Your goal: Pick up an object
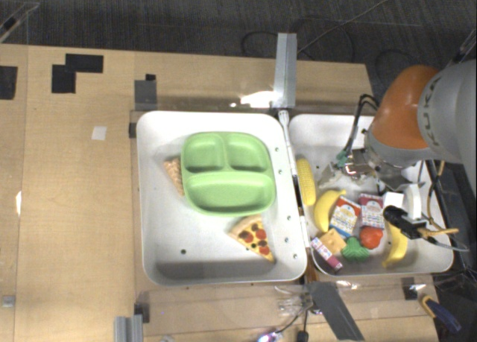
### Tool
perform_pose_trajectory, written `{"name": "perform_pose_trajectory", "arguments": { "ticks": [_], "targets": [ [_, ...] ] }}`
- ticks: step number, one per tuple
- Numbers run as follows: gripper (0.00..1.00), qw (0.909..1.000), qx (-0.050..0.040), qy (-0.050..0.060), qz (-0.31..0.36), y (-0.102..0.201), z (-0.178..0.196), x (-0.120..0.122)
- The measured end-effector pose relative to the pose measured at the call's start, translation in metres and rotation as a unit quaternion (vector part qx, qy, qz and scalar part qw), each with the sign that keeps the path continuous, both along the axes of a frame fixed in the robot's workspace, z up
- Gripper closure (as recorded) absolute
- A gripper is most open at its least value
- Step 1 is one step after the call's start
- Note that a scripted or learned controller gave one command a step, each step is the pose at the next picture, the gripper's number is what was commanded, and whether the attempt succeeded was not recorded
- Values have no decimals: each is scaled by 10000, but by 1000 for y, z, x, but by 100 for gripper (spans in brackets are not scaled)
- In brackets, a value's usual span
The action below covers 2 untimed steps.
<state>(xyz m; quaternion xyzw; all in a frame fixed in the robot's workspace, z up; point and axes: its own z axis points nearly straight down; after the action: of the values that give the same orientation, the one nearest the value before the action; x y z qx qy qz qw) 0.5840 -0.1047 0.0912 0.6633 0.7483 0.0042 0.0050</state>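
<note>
down at the near edge of the right bin [440, 262] there's a jumble of toy food: a small pink-and-purple packet [326, 251], a green leafy bit [356, 253], a red tomato [371, 238] and a yellow banana [396, 245] curving along the right side. just behind those sit two little printed cartons [358, 214] side by side, with another banana [323, 209] to their left and a corn cob [305, 182] lying along the divider wall.

over in the left bin [149, 184], a pizza slice [253, 236] lies near the front, touching the corner of a green divided plate [226, 171], and a waffle-looking piece [174, 175] pokes out from under the plate's left edge.

farther back in the right bin, the gripper [356, 168] hangs low off the grey arm [447, 113] with its orange band [402, 118]. can't really tell how far the fingers are spread, it's too cluttered and small there, and nothing shows clearly between them. the toys all lie in front of it, the cartons and left banana nearest, just toward the camera from the tip.
</note>
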Motion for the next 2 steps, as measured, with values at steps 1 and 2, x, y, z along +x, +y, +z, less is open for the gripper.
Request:
{"name": "perform_pose_trajectory", "arguments": {
  "ticks": [1, 2],
  "targets": [
    [0, 9997, -6, 14, 245, 11, -3, 88],
    [0, 9998, -1, 23, 218, 44, 97, 83]
  ]
}}
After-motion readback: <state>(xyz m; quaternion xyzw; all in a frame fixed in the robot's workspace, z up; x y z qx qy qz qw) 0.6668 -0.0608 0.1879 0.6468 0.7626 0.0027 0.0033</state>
